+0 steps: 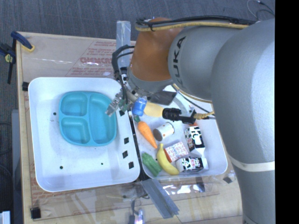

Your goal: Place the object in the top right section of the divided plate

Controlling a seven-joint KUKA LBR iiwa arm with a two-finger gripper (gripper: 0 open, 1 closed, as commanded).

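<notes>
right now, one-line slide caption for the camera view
KUKA gripper hovers at the blue divided plate's right edge, beside a bin of toy food.

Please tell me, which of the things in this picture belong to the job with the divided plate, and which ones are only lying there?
Belonging to the job:
- divided plate, blue, in the left bin
- tool, near the plate's right edge

Only lying in the right bin:
- carrot
- banana
- green vegetable
- small printed boxes

I cannot tell which object is meant to be placed.

A turquoise divided plate (87, 118) lies in a white bin (39, 139); nearby, an orange carrot (147, 133) and yellow banana (166, 161).
</notes>
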